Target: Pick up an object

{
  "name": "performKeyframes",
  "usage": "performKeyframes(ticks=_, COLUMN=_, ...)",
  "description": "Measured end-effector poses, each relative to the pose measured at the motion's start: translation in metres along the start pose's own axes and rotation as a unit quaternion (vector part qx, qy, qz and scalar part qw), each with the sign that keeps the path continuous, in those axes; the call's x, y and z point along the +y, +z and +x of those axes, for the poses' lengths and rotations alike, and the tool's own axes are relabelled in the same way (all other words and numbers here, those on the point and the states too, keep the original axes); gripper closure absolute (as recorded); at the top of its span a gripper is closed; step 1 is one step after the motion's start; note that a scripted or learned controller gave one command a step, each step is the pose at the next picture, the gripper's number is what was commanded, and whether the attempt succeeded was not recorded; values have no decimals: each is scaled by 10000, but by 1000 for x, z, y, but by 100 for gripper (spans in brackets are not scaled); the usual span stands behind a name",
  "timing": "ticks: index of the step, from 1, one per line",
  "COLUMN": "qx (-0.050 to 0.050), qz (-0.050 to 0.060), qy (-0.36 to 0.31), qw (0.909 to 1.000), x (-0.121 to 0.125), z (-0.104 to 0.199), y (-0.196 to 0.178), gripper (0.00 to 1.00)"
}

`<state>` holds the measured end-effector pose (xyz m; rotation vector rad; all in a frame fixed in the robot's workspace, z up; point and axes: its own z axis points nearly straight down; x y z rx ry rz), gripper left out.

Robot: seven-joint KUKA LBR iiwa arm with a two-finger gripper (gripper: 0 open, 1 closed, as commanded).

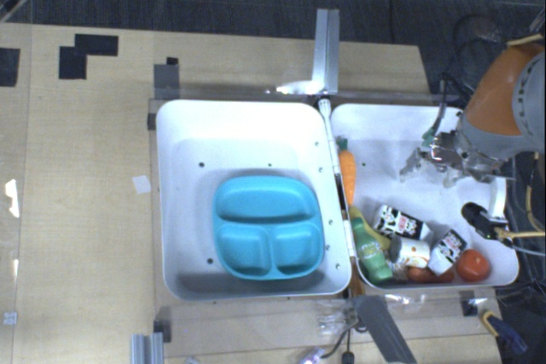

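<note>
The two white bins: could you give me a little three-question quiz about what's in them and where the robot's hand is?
1. True or false: the blue divided tray lies in the right bin.
2. Which thing lies along the divider wall of the right bin, near its upper end?
A. carrot
B. tomato
C. green bottle
3. Fill in: the hand hangs over the ___ bin.

Key:
1. False; it lies in the left bin.
2. A.
3. Right; it is over the upper, bare part, while the items crowd the near edge.
</note>
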<state>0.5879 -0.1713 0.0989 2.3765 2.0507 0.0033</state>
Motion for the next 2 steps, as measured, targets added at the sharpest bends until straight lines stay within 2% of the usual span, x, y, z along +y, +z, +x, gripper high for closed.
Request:
performKeyframes(ticks=1, qx=-4, qz=-20, qy=430, qw=9991, x=56, z=-17, y=12, gripper=0)
performKeyframes(ticks=2, qx=2, qz=-19, qy=1520, qw=9884, x=42, z=-11, y=12, gripper=0)
